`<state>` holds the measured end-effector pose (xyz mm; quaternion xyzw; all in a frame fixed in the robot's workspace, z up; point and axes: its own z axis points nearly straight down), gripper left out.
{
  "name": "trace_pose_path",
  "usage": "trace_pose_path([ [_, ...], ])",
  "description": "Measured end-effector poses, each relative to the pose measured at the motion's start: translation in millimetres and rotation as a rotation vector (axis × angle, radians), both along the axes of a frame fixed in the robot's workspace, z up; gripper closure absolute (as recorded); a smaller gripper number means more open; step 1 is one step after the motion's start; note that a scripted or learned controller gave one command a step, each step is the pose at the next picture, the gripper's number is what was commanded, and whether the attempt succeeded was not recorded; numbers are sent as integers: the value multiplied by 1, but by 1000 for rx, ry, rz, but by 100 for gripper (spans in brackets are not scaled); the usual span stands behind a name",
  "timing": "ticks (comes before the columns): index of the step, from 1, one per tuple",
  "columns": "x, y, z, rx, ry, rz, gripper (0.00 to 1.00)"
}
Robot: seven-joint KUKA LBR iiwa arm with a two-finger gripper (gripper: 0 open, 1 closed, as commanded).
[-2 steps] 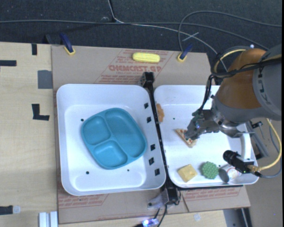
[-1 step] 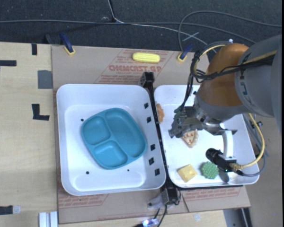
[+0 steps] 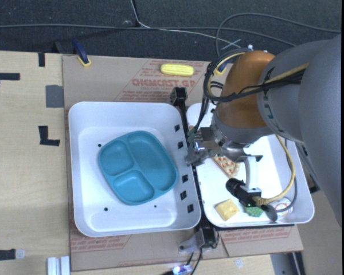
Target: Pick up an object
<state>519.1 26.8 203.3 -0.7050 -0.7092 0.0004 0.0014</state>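
Over the right bin point(image 3: 272, 153), near its left wall, hangs my end effector point(image 3: 203, 149); I cannot tell whether it is apart or together. I judge nothing lifted yet: a tan wedge point(image 3: 225, 164) lies just beside it and a yellow block point(image 3: 226, 209) nearer the front, so the grasp and lift are left to do.

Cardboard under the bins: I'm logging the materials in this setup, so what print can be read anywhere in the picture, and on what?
"CHEMCAST GP": large red print on the cardboard sheet, behind the left bin; the letters are soft, so this is a likely reading.
Smaller red lines beside it and along the cardboard's front edge: too blurred to read.
Blue tray and both bins: no text.
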Motion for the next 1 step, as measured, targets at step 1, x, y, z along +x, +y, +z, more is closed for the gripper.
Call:
trace_pose_path([
  [1, 9, 48, 15, 0, -2, 0, 100],
])
